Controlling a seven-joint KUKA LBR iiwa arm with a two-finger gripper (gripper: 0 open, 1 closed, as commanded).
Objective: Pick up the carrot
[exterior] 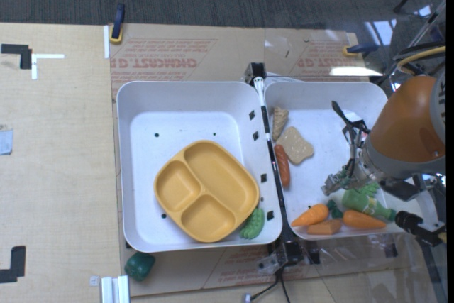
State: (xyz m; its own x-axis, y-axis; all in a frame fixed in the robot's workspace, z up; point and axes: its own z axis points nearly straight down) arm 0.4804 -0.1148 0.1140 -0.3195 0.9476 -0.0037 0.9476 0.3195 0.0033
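- The gripper (339, 184) hangs low in the right bin (319, 92), toward its near right part, below the arm's orange band (408, 124).
- Jaw state: cannot be told. The tooling shows as a dark and grey cluster, and nothing can be confirmed held in it.
- Target position: three orange, carrot-like pieces lie at the near edge of the right bin.
  - The left carrot (310, 216) lies toward the camera and to the left of the gripper, apart from it. Its long axis runs roughly left to right, tilted slightly, with the thick end nearer the gripper.
  - The right carrot (364, 221) lies toward the camera and to the right, long axis also roughly left to right, its green top (365, 199) just beside the gripper.
  - A darker orange piece (325, 228) sits against the bin's near wall between the two; whether it is a carrot cannot be told.
- Judgement: the coming move turns on a short shift toward the near wall, with the jaws closing across the chosen carrot's long axis.
- Other items counted, right bin: one sausage (283, 165), one bread slice (298, 146), one tan piece (279, 121).
- Left bin (142, 110): one yellow divided plate (206, 189), one green vegetable (252, 223) beside it.
- On the bench outside the bins: one dark green item (140, 265).
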